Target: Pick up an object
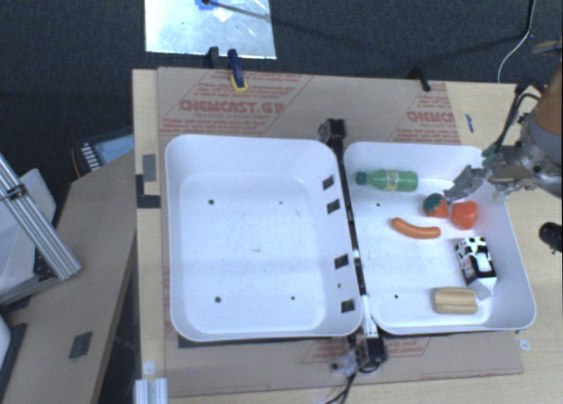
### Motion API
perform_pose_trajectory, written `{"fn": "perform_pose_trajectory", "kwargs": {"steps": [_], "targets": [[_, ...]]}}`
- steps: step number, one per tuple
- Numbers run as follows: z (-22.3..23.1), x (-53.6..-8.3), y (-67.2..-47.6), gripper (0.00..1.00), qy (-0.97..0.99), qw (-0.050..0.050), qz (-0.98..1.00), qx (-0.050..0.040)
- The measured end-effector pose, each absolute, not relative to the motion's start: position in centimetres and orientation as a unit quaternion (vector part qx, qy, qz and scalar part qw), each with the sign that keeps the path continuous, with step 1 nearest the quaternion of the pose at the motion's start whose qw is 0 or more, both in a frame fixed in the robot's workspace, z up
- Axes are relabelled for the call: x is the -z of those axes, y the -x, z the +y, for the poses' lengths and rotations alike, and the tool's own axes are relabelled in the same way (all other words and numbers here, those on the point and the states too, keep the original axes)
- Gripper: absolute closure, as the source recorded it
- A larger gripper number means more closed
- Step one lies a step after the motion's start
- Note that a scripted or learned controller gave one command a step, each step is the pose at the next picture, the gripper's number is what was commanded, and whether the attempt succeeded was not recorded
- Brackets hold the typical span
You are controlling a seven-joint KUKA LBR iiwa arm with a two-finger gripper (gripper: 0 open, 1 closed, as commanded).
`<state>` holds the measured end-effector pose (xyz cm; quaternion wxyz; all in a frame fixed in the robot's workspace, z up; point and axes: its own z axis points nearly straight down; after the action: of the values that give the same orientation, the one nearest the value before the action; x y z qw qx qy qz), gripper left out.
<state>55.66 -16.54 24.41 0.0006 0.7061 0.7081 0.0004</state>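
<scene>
Right bin (524, 304) holds five items: a red-and-green toy vegetable, maybe a tomato or strawberry (450, 209), up near the far right side, a green bottle (387, 180) lying at the far end, an orange sausage (415, 230) mid-bin, a black-and-white cow-print carton (475, 260) toward the right wall, and a tan bread roll (455, 300) at the near end. Gripper (461, 185) sits right at the red toy, just above its green end; nothing visibly between the fingers, and whether they're apart or together I can't tell. Left bin (176, 217) sits alongside, both on the cardboard sheet (264, 103).
</scene>
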Motion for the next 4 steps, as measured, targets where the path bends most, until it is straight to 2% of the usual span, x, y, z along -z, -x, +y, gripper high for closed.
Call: {"fn": "perform_pose_trajectory", "kwargs": {"steps": [1, 2, 3, 4], "targets": [[-14.7, -14.4, -57.1, 0.00, -0.705, -0.002, 0.709, 0.0008], [-11.2, -8.9, -56.5, 0.00, -0.705, 0.010, 0.709, -0.0024], [-11.4, -10.4, -56.8, 1.00, -0.706, 0.013, 0.708, -0.0052], [-3.9, -26.2, -57.2, 1.00, -0.702, 0.006, 0.712, -0.0076]]}}
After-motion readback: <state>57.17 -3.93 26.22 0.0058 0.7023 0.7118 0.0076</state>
